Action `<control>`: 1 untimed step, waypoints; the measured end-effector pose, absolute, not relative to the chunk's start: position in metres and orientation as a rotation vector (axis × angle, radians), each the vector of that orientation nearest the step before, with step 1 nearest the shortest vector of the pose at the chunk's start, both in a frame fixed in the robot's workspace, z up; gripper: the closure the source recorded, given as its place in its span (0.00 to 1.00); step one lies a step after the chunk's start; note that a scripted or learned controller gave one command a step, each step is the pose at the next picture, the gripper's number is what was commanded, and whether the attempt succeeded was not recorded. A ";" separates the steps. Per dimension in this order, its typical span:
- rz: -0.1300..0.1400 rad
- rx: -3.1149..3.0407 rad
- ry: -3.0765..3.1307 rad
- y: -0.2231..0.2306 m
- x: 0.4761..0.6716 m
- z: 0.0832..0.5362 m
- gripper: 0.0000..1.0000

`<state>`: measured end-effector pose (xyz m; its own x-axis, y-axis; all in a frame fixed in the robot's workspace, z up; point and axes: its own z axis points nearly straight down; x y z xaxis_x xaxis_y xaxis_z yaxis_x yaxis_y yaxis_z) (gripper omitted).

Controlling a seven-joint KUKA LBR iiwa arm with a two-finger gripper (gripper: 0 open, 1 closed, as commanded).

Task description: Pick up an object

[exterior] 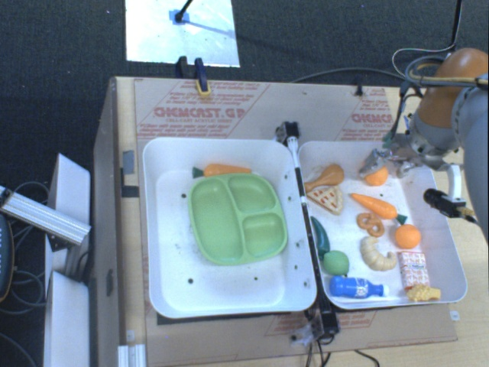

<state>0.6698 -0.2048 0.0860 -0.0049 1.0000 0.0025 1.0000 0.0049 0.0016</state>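
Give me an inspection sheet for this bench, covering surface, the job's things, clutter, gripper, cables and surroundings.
Surface: brown board bearing two white bins, left bin and right bin.
Job's things: in the right bin, carrot, pretzel, orange ball, blue bottle, small orange piece.
Clutter: green divided tray in the left bin, a second carrot behind it.
Gripper: gripper low at the right bin's far edge, by the small orange piece.
Cables: cable running across the board's far edge.
Surroundings: dark carpet, white sheet.
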 end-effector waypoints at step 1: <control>-0.004 -2.216 -2.230 -0.138 0.670 0.085 0.00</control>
<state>0.6696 -0.1383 0.0851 -0.0063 1.0000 0.0006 1.0000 0.0063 0.0032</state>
